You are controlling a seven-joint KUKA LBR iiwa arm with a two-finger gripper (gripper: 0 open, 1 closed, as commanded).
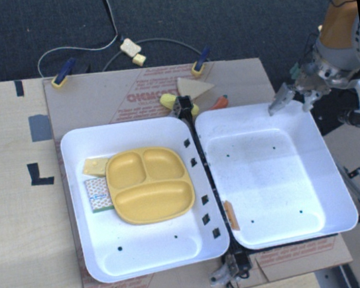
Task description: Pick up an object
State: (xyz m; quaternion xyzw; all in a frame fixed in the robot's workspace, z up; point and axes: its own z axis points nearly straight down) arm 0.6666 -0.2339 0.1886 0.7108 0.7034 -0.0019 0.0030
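Right now gripper (288, 98) hangs over far right corner of right bin (273, 186), above rim, well apart from any pickable thing. Fingers: cannot tell whether apart or together, too small and blurred. Nothing seen between them.

Candidates sit in left bin (79, 188): yellow divided plate (151, 184) flat in middle, pale yellow piece (95, 166) and small patterned packet (98, 194) tucked against its left edge. Small orange-brown strip (231, 214) lies by right bin's left wall.

Judgement: pick not yet begun; arm parked clear, camera sees both bins.
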